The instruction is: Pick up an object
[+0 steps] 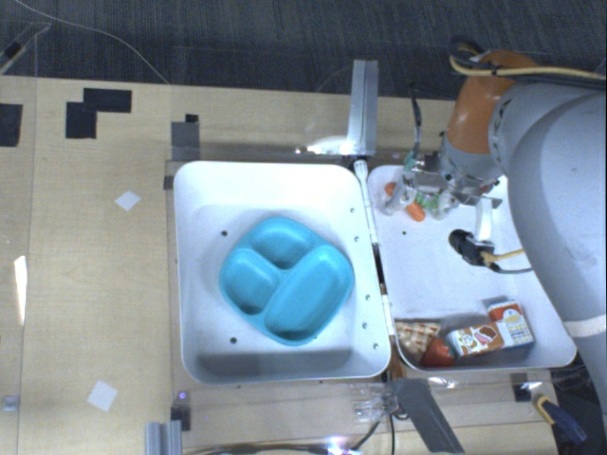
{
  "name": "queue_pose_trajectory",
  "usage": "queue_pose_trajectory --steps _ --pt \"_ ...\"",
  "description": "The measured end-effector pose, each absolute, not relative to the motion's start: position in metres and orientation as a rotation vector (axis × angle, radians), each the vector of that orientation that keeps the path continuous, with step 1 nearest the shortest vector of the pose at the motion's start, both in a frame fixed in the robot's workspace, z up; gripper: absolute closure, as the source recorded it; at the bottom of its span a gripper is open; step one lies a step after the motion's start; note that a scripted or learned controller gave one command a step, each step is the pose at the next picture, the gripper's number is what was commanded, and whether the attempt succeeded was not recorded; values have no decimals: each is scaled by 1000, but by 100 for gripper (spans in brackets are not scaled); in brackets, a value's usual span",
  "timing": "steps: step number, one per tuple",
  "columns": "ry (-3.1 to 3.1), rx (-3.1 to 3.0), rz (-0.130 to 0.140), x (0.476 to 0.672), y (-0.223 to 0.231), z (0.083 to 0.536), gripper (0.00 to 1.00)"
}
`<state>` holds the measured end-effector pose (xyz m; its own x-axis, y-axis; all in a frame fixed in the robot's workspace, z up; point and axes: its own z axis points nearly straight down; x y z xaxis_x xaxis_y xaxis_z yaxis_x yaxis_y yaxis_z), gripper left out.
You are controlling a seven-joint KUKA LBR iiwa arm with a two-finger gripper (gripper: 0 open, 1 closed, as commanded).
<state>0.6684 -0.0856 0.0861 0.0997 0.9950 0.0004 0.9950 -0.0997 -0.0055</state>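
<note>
Two white bins (pixel 190 254) sat on a pale wooden bench (pixel 85 282) against dark carpet (pixel 237 17). A carton (pixel 488 332) lay along the right bin's near edge, long axis parallel to it. The gripper (pixel 422 197) hung over that bin's far-left corner; its state could not be determined.

Small orange object (pixel 416 211), right bin's far left corner, beneath the gripper (pixel 422 200). Milk carton (pixel 490 333) lying flat, near edge. Waffle-patterned item (pixel 417 333) beside it.

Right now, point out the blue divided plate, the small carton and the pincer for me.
blue divided plate (pixel 286 280): camera view, centre ridge between its compartments.
small carton (pixel 490 332): camera view, its printed top face.
pincer (pixel 423 200): camera view, between the fingertips, over the right bin's far corner.
</note>
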Motion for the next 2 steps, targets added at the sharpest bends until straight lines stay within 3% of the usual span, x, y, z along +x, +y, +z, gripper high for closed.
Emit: queue_pose_trajectory --steps 1,2 --pt "-2113 -2314 17 668 -86 98 100" --pt "-2178 -2270 -7 670 -26 187 100"
